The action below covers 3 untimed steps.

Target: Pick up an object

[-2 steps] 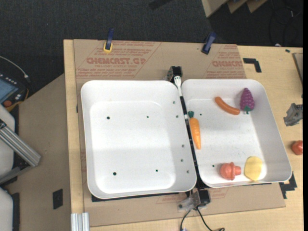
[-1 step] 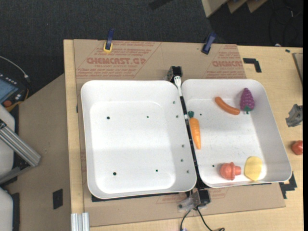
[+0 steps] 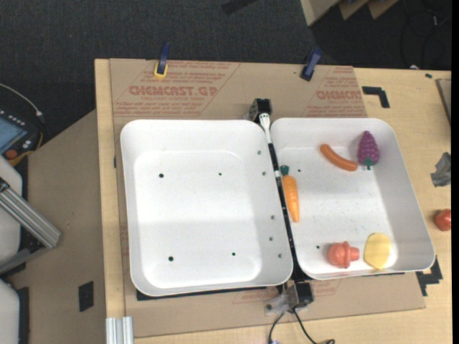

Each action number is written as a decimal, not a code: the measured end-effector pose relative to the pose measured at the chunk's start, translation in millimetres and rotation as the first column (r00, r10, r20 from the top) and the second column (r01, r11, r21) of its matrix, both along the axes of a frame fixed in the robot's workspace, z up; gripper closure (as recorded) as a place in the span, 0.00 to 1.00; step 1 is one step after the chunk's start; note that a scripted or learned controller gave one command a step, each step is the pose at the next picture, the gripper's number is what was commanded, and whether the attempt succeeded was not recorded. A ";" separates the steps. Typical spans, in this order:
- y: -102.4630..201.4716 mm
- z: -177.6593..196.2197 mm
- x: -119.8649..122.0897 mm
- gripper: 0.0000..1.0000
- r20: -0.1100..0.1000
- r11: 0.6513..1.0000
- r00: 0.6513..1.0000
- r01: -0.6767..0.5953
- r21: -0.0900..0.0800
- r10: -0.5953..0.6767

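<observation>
Your tool point(image 3: 442, 170) seems to be the grey piece at the far right edge; you cannot tell whether it is spread or pressed together. In the right bin point(image 3: 401, 192), the carrot point(image 3: 290, 198) hugs the left wall, so a grasp could jam there. The red toy point(image 3: 342, 254) and the lemon point(image 3: 378, 250) nearly touch, so one may get knocked aside.

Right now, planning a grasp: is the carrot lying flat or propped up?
Propped: the carrot leans on the right bin's left wall.
</observation>
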State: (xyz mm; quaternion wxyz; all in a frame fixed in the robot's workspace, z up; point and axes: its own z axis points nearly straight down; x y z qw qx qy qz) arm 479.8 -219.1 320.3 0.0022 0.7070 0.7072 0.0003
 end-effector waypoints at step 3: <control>-4.6 4.0 -0.3 1.00 -0.003 1.000 1.000 0.000 0.002 0.000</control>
